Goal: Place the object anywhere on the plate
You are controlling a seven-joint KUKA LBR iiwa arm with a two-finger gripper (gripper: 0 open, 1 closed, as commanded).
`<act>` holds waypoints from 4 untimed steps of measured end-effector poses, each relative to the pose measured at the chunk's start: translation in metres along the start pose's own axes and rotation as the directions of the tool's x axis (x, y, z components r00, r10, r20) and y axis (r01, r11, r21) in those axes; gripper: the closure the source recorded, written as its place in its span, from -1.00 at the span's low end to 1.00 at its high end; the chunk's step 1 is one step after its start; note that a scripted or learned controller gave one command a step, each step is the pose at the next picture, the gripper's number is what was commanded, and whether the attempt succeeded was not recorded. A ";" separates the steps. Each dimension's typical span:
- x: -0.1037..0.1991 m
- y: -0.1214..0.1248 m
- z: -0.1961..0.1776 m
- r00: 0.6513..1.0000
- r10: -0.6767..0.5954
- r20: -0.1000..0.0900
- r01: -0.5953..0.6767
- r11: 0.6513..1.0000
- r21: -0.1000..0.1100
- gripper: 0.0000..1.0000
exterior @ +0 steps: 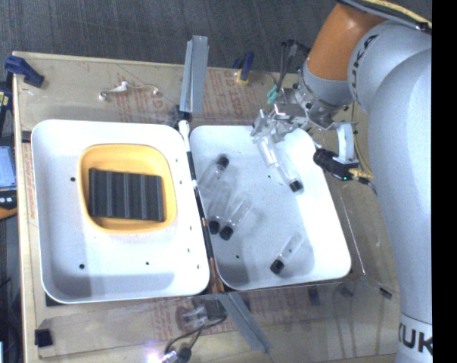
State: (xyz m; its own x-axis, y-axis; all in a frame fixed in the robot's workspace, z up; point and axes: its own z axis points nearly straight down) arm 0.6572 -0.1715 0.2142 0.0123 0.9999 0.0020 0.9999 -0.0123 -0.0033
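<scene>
you can see the claw [268,131] at the upper right, over the right bin [327,240], gripping a clear tube [280,165] that hangs down. the yellow plate [126,157] in the left bin [54,225] waits, so carrying and placing are left.

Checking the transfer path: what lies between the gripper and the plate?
In the camera view, a capped vial in the right bin and both bins' adjoining rims separate the gripper from the plate.
</scene>
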 end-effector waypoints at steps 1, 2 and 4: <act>0.077 -0.013 -0.014 0.984 -0.179 0.001 0.179 0.984 0.002 1.00; 0.128 -0.003 0.023 0.925 -0.379 0.001 0.379 0.925 0.003 1.00; 0.146 -0.034 0.023 0.794 -0.608 0.001 0.608 0.794 0.003 -1.00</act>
